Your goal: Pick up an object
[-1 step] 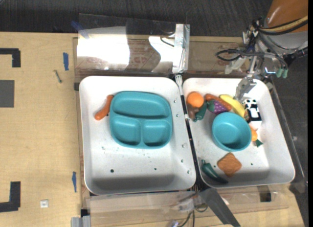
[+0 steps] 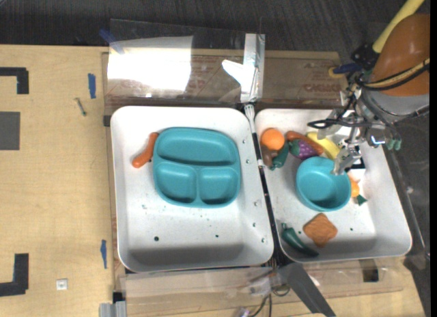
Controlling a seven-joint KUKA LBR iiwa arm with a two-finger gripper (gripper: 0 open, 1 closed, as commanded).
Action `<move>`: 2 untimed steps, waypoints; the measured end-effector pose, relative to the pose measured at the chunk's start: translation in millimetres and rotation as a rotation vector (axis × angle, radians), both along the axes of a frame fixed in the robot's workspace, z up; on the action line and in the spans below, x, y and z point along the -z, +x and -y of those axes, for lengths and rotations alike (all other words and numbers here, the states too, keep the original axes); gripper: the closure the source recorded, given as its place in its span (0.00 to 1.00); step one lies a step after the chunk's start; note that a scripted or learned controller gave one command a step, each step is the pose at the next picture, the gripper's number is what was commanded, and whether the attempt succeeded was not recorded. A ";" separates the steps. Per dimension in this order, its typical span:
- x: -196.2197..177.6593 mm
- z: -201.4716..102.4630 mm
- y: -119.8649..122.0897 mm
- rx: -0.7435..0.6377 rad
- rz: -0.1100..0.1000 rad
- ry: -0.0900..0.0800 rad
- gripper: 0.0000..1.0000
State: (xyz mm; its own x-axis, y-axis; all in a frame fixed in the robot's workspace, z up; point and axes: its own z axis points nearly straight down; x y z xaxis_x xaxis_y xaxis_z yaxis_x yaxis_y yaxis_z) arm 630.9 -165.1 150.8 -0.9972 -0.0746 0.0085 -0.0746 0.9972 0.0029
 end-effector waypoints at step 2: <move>61.9 10.9 -10.8 0.027 0.019 -0.003 0.00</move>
State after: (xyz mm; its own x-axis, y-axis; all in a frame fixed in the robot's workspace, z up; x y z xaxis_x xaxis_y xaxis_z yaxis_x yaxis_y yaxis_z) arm 620.2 -176.0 88.9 -0.9988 -0.0478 -0.0106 -0.0478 0.9989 -0.0015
